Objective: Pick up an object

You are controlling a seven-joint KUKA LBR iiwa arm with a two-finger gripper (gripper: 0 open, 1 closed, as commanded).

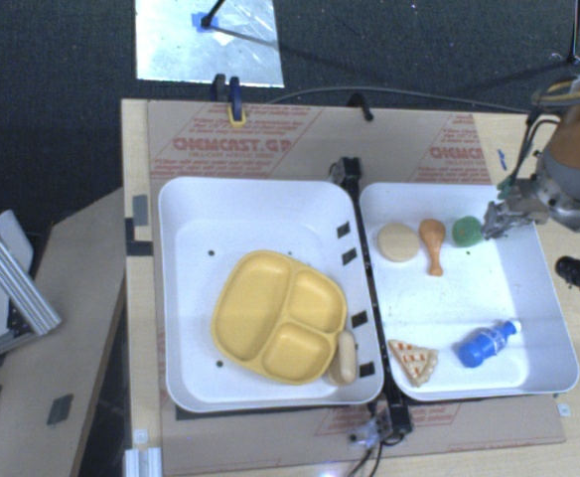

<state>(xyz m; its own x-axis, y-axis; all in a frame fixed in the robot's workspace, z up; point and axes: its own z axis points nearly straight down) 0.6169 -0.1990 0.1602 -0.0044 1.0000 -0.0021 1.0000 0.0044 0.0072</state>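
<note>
From above, two white bins sit side by side, the right bin (538,296) holding five things, among them one small round green ball (467,231) near its far wall, just beside which the gripper (499,217) hangs, its opening impossible to tell, nothing seen between its fingers.

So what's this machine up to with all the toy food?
A robot arm reaches in from the right, its end effector poised at the right bin's far edge, right beside a green ball. Nothing shows between its fingers yet. That bin also holds a round cookie, a drumstick, a blue bottle and a pizza slice. The left bin holds a yellow divided plate and a bread roll.
</note>
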